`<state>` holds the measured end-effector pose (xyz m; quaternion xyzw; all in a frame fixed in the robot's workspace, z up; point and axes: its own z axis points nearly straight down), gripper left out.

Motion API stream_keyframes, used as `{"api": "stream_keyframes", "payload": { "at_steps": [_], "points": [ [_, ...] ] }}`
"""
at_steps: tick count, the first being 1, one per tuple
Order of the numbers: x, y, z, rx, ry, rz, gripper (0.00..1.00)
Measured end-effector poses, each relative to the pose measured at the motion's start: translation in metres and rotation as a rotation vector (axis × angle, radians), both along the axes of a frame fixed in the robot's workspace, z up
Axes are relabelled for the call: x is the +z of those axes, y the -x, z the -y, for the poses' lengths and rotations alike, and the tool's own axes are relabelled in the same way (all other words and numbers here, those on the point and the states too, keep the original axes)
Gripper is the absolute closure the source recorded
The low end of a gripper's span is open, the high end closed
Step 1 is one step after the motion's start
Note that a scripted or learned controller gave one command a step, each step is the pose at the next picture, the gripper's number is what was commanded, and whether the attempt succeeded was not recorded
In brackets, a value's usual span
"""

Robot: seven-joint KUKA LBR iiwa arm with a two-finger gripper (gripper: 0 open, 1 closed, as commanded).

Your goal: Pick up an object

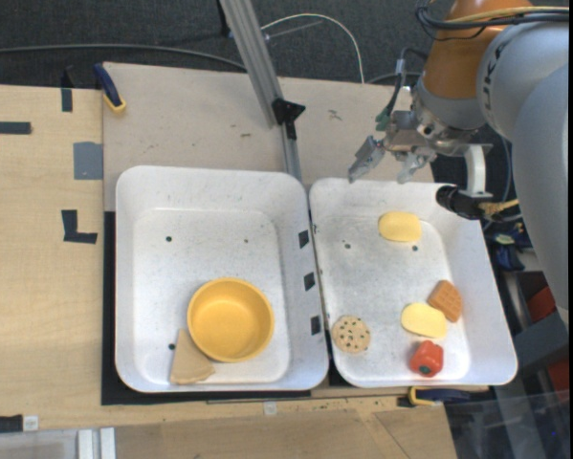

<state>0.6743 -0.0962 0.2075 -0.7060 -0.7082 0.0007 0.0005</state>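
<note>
The right bin [477, 256] holds a pale yellow oval piece [400, 227] near its far end, a second yellow piece [424, 320], an orange waffle-like piece [447, 300], a round cookie [350, 334] and a red tomato-like item [426, 358]. My gripper [390, 162] hangs above the far edge of the right bin, its fingers spread open with nothing between them. It is above and behind the pale yellow oval piece.
The left bin [143, 256] holds a yellow bowl [230, 318] with a tan wedge [188, 364] beside it. A slanted metal pole [259, 60] rises behind the bins. Cables run along the back of the bench.
</note>
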Motion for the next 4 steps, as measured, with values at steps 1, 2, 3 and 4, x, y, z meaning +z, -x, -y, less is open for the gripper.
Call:
{"api": "stream_keyframes", "payload": {
  "at_steps": [1, 2, 3, 4],
  "points": [
    [0.0, 0.0, 0.0, 0.0, 0.0, 0.0, 0.0],
    [-0.063, 0.004, 0.004, -0.001, 0.001, -0.006, 0.0],
    [-0.115, 0.006, 0.005, -0.002, 0.001, -0.01, 0.0],
    [-0.104, 0.006, 0.003, 0.0, 0.0, -0.009, 1.0]
  ]
}}
